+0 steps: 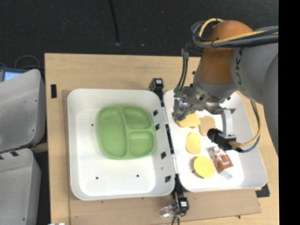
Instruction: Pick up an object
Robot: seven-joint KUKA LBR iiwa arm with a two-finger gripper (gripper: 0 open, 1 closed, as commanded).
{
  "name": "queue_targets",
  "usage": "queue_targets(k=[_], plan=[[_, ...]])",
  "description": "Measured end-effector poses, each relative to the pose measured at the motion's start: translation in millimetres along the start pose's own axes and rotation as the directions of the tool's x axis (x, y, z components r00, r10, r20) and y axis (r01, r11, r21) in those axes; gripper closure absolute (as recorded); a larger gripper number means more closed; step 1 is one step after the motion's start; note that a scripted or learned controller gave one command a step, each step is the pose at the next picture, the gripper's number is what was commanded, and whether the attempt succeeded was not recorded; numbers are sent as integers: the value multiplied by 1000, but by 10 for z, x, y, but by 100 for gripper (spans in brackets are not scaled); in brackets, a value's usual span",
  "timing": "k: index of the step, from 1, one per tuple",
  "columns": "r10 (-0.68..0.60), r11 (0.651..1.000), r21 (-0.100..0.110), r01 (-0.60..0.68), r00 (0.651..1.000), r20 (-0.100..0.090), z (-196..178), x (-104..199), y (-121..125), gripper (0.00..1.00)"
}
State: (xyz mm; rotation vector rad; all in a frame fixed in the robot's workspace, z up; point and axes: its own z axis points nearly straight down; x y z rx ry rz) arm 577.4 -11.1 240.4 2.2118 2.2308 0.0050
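The right bin (251,172) holds several small food-like items: a tan flat piece (190,121), a beige lumpy piece (206,123), a yellow oval (193,143), a yellow round (203,167) and a brown wrapped packet (221,160). My gripper (182,110) hangs low over the bin's upper left part, just above and left of the tan piece. The wrist hides its fingertips. I see nothing held between them.
A green divided plate (125,131) lies in the left bin (84,172). A ridge with black clips (166,139) separates the two bins. A black cable end (218,137) from the arm hangs over the right bin. Wooden bench (103,71) surrounds both bins.
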Motion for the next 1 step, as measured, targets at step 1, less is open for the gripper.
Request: queue_targets(k=[1], plan=[[2, 1000, 2, -2, 1000, 1, 104, 528, 51, 100]])
